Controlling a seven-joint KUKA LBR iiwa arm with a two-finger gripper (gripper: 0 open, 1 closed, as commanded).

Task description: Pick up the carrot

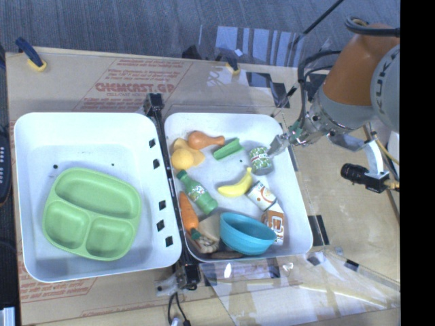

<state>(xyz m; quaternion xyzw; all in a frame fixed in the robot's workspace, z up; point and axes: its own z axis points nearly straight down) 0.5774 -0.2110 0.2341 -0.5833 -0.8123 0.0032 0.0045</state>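
The carrot (189, 212) lies in the right bin (293, 182), close against its left wall at about eight o'clock from the bin's centre. It is a smooth orange taper, running lengthwise from upper left to lower right, with its lower end touching a dark-topped clutter of items at the bin's bottom edge.

Just beside the carrot, at its one o'clock, a small green bottle (197, 191) with a pale label lies tilted. At three o'clock from the carrot's lower end sits a glossy blue bowl (246, 234), tipped on its side with its opening facing up and left. A yellow banana (236, 185) curves near the bin's centre. At the bin's eleven o'clock are a yellow rounded fruit (185, 158) and an orange drumstick-shaped toy (204, 140), with a short green stick-like piece (226, 149) beside them. Two printed cans, one white and orange (261, 195) and one orange-brown (273, 222), lie toward four o'clock.

The gripper (276, 146) hangs over the bin's upper right corner, at about two o'clock, well apart from the carrot. Right below its tip sits a small green-and-white patterned can (259, 157); whether the fingers are parted or closed I cannot tell.

The left bin (27, 182), also shallow white plastic, holds a light green divided plate (92, 213) with three compartments, lying flat toward seven o'clock.
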